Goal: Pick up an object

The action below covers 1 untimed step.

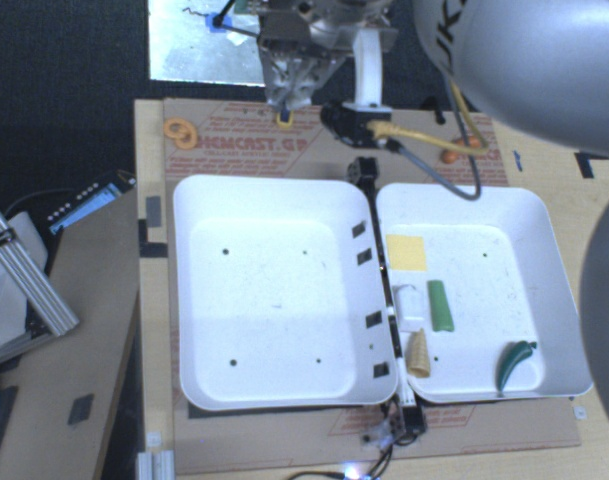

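Observation:
The right bin [544, 268] holds a flat yellow square [405, 252], a green stick [440, 305], a tan cone [418, 353] by the divider and a dark green pepper-shaped piece [514, 363] near the front right corner. My gripper [287, 103] hangs high at the back, over the cardboard behind the left bin [199, 268], far from all of these. A small yellow bit [283, 120] shows right at its tip; whether that is held I cannot see.
An orange ring [180, 132] lies on the cardboard [234, 138] behind the left bin. A yellow cable and grey hose [424, 158] run behind the right bin. The arm's big grey body [524, 38] fills the upper right.

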Motion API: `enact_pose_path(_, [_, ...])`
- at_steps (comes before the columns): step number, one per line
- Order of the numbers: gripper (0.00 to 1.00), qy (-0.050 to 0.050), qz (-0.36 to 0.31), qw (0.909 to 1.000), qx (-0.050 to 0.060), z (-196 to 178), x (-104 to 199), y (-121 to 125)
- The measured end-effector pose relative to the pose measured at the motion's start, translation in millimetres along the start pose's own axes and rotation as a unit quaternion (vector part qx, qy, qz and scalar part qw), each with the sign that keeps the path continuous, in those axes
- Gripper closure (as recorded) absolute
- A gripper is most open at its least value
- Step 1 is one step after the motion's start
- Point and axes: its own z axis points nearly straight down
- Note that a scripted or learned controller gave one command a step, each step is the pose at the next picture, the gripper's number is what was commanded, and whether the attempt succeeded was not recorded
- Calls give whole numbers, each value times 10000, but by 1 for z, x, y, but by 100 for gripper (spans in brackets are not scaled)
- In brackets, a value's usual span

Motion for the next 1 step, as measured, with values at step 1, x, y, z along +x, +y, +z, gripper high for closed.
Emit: enact_pose_path(1, [100, -1, -4, 10000, 9, -18, 0, -26])
